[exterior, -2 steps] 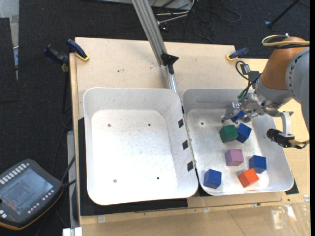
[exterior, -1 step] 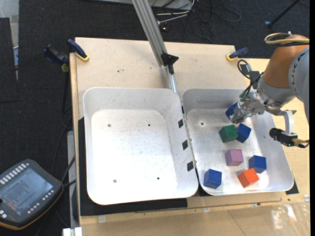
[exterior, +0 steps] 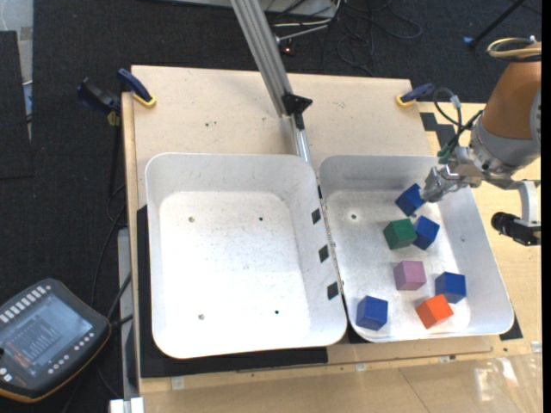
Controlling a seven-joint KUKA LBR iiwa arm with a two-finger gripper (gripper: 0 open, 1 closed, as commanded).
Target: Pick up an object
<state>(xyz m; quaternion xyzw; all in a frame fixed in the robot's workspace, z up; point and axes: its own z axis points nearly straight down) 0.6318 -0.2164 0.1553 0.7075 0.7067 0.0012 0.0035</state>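
My gripper (exterior: 428, 188) hangs over the far part of the right bin (exterior: 482, 256), reaching in from the right. A blue cube (exterior: 410, 200) sits tilted at its fingertips, and the gripper is shut on it. Just below lie a green cube (exterior: 399, 233) and another blue cube (exterior: 426, 231), touching each other. Nearer the front of the bin are a purple cube (exterior: 410, 274), a blue cube (exterior: 450, 286), an orange cube (exterior: 434, 311) and a blue cube (exterior: 372, 311).
The left bin (exterior: 164, 231) sits beside the right one, with their rims meeting at mid-bench. A slanted metal bar (exterior: 263, 46) runs from the top down to the bins' far junction. Yellow-tipped clamps (exterior: 138, 89) hold the board's far corners.
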